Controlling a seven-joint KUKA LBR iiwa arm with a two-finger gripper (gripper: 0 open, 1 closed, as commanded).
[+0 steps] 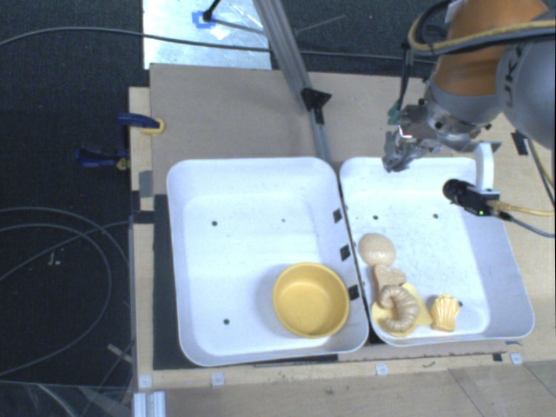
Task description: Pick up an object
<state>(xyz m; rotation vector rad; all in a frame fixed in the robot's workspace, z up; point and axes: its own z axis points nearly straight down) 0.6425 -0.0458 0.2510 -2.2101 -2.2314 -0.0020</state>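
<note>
Hovering over the right bin's [495, 259] far rim, the tool [398, 159] has an unreadable grip; a smooth yellow bowl [311, 299] sits left.

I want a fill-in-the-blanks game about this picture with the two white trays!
1. The yellow bowl sits in the ____ bin of the camera view.
2. The shell-shaped toy lies in the same bin as the ____ shrimp-like toy.
3. The gripper hangs over the ____ edge of the right bin.

Missing words: left; curled; far
</note>
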